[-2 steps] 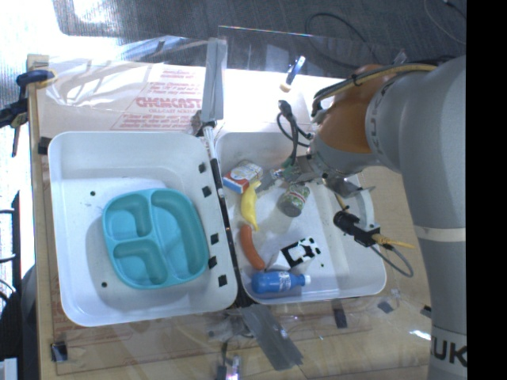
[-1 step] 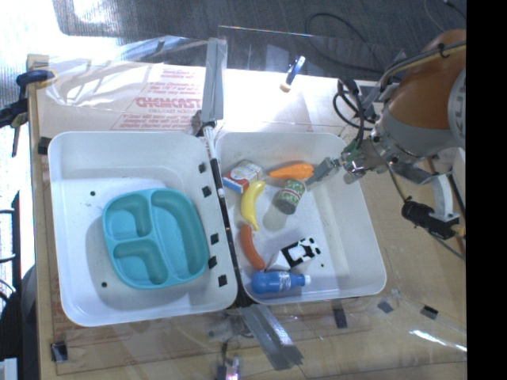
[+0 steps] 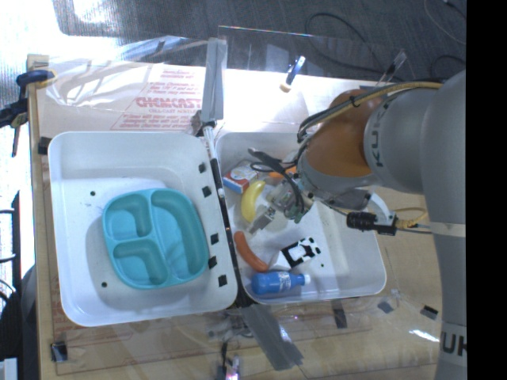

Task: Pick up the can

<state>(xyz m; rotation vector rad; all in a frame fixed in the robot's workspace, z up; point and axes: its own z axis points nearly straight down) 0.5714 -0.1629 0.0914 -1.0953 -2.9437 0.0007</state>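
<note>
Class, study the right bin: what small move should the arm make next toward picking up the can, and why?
Probably hold off closing and lift slightly for a clearer look: the gripper sits low over clutter beside the banana, and no can is plainly visible there.

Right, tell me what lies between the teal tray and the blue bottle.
In the camera view, the bins' adjoining walls run between the teal tray and the blue bottle, and an orange sausage-shaped toy lies just inside the right bin.

Harsh glare upper left, soft focus
</note>
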